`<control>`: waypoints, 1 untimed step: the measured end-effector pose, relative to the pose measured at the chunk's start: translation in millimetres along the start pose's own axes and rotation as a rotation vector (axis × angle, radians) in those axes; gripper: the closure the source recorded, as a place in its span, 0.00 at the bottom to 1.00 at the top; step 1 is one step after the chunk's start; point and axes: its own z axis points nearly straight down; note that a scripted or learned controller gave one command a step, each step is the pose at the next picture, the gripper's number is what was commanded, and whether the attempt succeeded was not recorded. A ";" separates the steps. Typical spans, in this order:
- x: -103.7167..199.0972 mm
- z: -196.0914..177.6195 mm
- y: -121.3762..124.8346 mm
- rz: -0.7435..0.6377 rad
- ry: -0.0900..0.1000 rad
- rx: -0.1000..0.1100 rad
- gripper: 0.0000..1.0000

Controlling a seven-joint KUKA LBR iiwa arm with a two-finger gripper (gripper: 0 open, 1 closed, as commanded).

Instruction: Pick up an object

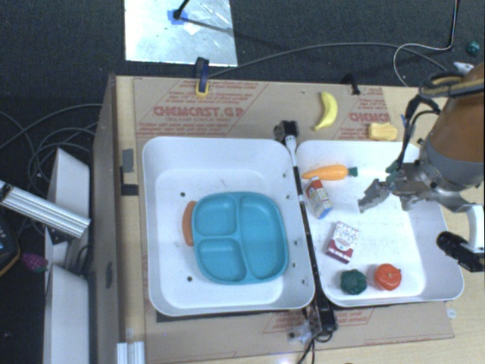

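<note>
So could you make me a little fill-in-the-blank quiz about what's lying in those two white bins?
1. The blue tray lies in the ____ bin.
2. The carrot lies in the ____ bin.
3. The banana lies outside both bins, on the ____.
4. The gripper hangs over the ____ bin.

Missing words: left; right; cardboard; right

You've got two white bins point(227, 154) on tan cardboard printed with red lettering point(197, 112). In the left one sits a turquoise divided plate point(239, 237) with an orange-brown piece point(186, 223) at its edge. On your right: an orange carrot with a green tip point(329, 173), a red-and-white patterned box point(343, 242), a dark green lump point(352, 281), a red-orange tomato point(388, 277). Yellow banana point(327, 110) up on the cardboard.
</note>
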 end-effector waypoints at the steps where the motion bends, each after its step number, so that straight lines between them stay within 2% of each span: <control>1: 12.0 96.8 19.2 0.001 0.001 0.005 0.00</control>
